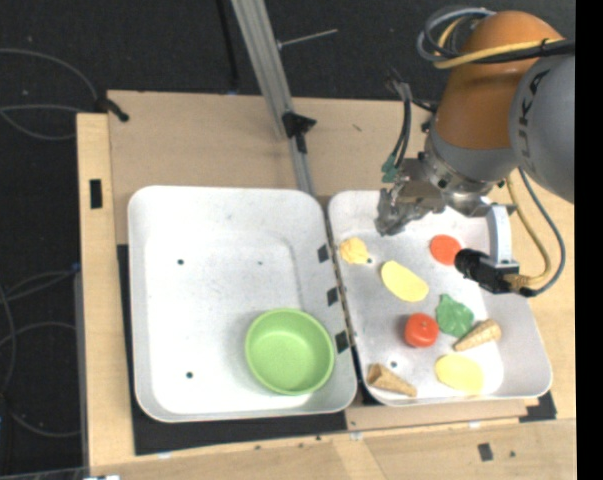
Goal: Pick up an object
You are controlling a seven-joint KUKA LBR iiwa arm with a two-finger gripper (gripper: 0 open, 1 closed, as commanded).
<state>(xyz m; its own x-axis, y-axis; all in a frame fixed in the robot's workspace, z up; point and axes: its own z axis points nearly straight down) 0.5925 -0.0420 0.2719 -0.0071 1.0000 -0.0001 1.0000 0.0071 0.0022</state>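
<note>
My gripper [393,218] hangs over the back corner of the right bin [537,363]; whether my jaws are spread or pressed together I cannot tell; I see nothing between them, so the pick seems undone; the nearest candidates, a small yellow piece [354,252] and a yellow oval [404,281], lie on the bin floor just beside me.
</note>
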